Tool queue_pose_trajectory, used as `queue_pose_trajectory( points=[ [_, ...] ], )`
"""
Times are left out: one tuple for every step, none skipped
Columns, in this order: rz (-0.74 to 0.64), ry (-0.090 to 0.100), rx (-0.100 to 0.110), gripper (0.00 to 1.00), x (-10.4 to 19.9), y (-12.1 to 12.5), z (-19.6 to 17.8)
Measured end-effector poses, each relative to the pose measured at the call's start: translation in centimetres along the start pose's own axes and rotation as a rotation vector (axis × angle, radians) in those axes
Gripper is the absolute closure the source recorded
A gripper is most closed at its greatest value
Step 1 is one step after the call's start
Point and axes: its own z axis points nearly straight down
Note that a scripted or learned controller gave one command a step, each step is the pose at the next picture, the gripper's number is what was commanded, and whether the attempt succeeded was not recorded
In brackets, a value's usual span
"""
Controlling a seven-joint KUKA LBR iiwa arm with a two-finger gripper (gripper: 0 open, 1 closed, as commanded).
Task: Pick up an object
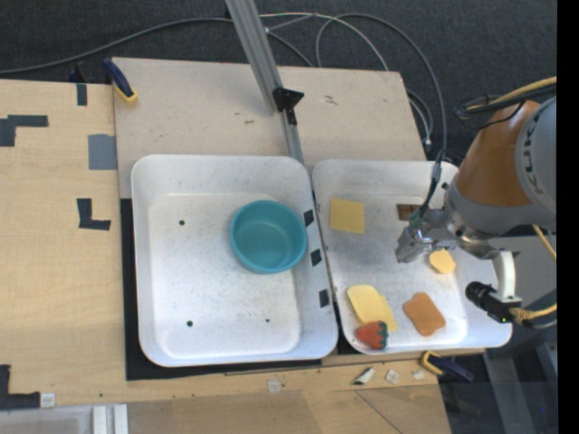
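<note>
Grey arm (pixel 507 179) reaches low over right bin (pixel 389 174), hand (pixel 414 245) grip state unclear.

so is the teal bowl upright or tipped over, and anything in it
Upright and empty: the round teal plastic bowl sits mouth-up in the left white bin, its rim a full ring and only its bare teal inside showing.

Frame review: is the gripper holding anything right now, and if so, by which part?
It cannot be told. The gripper is low in the right bin, beside a small yellow piece, but no object shows between its fingers.
</note>
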Motion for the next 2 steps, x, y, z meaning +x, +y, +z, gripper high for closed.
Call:
queue_pose_trajectory(
  points=[
    [0.000,-0.001,-0.002,1.00,0.4,0.1,-6.2],
    [0.000,0.000,0.001,1.00,0.5,0.2,-9.3]
  ],
)
